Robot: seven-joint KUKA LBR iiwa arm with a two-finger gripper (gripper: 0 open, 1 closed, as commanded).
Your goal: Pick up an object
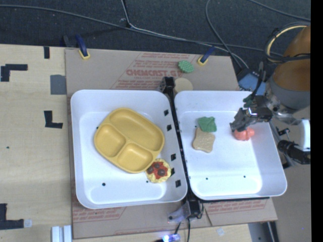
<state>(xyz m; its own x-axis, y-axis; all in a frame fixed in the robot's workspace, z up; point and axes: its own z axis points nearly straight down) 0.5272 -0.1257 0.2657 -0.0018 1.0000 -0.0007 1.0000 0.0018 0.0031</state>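
Red toy (244, 133) lies at the right bin's (227, 185) far right side, directly under the hand (246, 119); whether the hand is open or closed, I cannot tell.

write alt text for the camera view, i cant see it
A grey arm's gripper sits over a red item in the right bin, near a green piece and a tan piece. The left bin has a yellow tray and small pizza toy.
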